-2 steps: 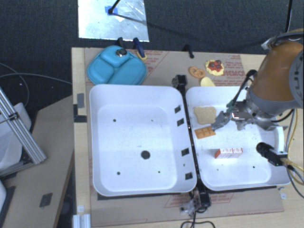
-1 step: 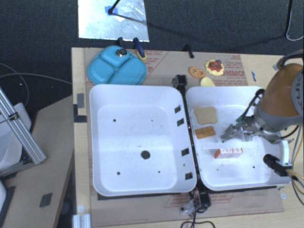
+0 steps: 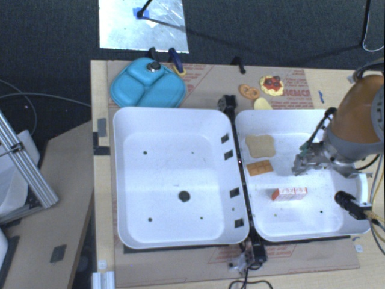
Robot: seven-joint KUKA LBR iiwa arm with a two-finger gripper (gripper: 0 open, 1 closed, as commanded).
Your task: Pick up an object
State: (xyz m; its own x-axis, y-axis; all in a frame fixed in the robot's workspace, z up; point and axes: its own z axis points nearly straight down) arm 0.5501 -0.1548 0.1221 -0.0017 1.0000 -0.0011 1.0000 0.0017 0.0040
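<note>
In the right bin (image 3: pixel 283 224) lie a tan slice of toast (image 3: pixel 260 146), a small orange waffle-like cracker (image 3: pixel 259 168) and a red and white box (image 3: pixel 289 192). My gripper (image 3: pixel 300 165) hangs over the right bin's middle, to the right of the cracker and above the box. The view from above does not let me make out its tips. I see nothing carried under it.
The left bin (image 3: pixel 135 131) sits beside the right one, with black clips along the shared edge. Behind the bins lie a blue divided plate (image 3: pixel 148 84), a cookie (image 3: pixel 248 91), a small pizza (image 3: pixel 272 85) and a pale yellow piece (image 3: pixel 262 104). The arm's grey and orange body (image 3: pixel 361 125) covers the right bin's far right.
</note>
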